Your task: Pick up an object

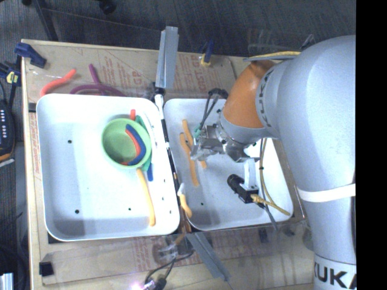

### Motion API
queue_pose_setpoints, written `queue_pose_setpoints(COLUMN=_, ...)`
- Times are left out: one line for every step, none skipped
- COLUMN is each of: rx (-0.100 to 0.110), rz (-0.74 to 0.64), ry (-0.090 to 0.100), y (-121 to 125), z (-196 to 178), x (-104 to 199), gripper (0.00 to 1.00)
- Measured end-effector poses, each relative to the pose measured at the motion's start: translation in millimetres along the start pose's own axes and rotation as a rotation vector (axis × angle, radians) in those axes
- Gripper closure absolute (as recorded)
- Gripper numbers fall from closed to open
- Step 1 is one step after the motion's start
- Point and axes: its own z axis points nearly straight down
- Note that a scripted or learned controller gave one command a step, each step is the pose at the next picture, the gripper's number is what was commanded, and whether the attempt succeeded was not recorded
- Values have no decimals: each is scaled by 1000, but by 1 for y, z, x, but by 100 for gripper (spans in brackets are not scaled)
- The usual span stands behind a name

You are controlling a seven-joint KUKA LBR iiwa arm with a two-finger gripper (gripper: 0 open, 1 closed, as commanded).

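Right under the gripper [201,151] sit orange sticks [192,162] in the right bin [217,213]; can't tell its grip state. Looks like the reach step, next it needs closing and lifting.

Thin orange sticks [192,162] — lying flat, right bin's [211,219] left side.

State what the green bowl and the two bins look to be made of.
Green bowl: likely plastic, with a uniform pale green colour, a smooth soft sheen and a thin moulded rim. Left bin and right bin: probably moulded plastic, plain white with rounded corners and a matte finish; painted metal cannot be ruled out.
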Motion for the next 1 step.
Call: queue_pose_setpoints(rx=0, rz=0, ry=0, y=0, z=0, x=0, gripper=0)
